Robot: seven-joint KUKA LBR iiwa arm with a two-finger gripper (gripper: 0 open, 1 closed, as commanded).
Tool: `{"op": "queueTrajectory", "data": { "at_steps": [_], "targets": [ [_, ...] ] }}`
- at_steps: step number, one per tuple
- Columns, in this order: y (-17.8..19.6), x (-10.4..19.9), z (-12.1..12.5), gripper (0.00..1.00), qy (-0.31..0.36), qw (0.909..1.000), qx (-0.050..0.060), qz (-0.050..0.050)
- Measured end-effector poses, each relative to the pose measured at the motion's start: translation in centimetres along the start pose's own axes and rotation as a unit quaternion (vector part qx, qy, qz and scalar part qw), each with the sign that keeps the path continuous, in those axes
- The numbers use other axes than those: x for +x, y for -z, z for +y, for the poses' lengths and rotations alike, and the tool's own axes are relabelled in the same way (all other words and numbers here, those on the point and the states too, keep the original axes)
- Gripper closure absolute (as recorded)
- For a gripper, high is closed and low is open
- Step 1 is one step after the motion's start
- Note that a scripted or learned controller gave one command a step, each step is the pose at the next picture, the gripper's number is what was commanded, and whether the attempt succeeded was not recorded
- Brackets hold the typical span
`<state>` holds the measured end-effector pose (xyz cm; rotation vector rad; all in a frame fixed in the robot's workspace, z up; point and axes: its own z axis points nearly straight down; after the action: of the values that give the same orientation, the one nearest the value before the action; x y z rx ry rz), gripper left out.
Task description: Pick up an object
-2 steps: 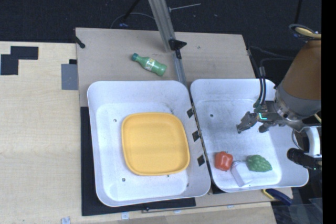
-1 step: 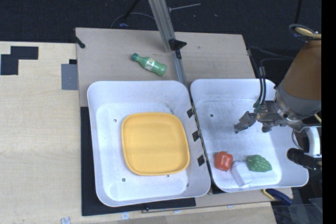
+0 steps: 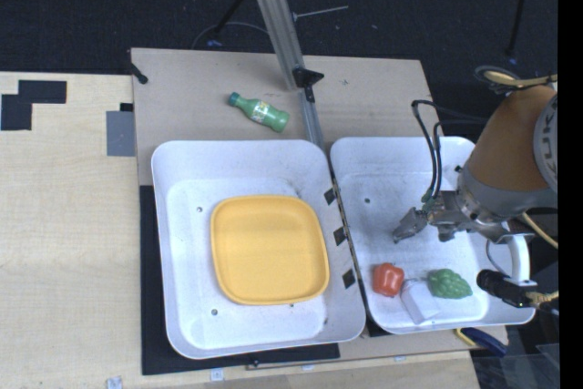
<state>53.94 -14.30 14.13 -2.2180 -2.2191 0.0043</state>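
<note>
In the right bin (image 3: 383, 173), a red pepper-like object (image 3: 388, 279) lies near the front left. Next to it on the right are a pale white block (image 3: 419, 302) and a green leafy object (image 3: 449, 284). My gripper (image 3: 406, 228) hangs over the middle of this bin, just above and behind the red object and apart from all three things. It points left, and nothing shows in it. The grey arm with its orange band (image 3: 510, 141) covers the bin's right side.
A large yellow plate (image 3: 270, 249) lies in the left bin (image 3: 182, 173). A green bottle (image 3: 259, 112) rests on the bench behind the bins. A slanted aluminium post (image 3: 281, 9) rises at the back, by the divide between the bins.
</note>
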Motion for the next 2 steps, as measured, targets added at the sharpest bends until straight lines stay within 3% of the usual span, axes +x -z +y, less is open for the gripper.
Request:
{"op": "queueTrajectory", "data": {
  "at_steps": [1,2],
  "targets": [
    [-5.0,0.0,0.1,0.0,0.0,1.0,-0.002,-0.001],
    [-3.8,-0.1,0.1,1.0,-0.001,1.0,-0.004,-0.001]
  ]
}}
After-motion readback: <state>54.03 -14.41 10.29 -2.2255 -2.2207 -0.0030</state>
